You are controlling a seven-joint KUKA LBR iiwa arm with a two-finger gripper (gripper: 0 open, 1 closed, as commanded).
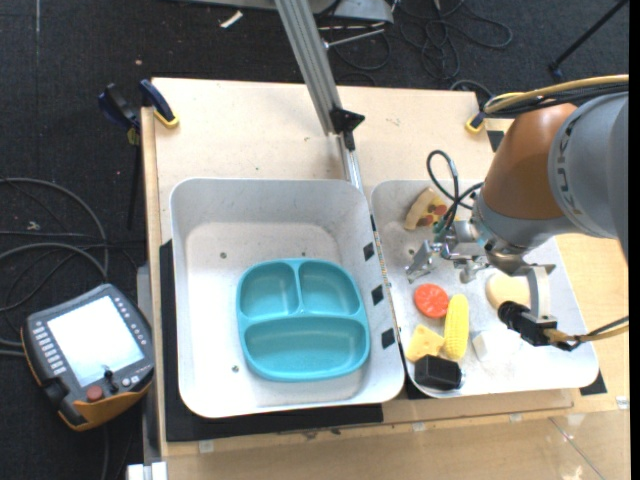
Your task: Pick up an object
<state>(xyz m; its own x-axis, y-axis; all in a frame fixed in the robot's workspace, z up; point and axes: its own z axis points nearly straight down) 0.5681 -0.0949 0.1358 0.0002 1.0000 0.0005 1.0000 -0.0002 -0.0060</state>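
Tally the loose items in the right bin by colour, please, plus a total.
Yellow: 3: corn cob, cheese wedge, pale piece
Red: 1: tomato slice
Black: 1: block
Tan and red: 1: pizza slice
White: 1: small piece
Total: 7

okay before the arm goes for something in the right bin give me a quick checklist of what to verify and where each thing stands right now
1. Targets present: ok. The right bin holds a corn cob, a tomato slice, a cheese wedge, a black block and a pizza slice.
2. Gripper over the right bin: ok, near its upper left.
3. Finger state: cannot tell.
4. Object already held: cannot tell; nothing shows between the fingers.
5. Targets separated: not ok. Corn cob, tomato slice and cheese wedge crowd together.
6. Left bin: ok, the blue divided tray sits apart from the work.
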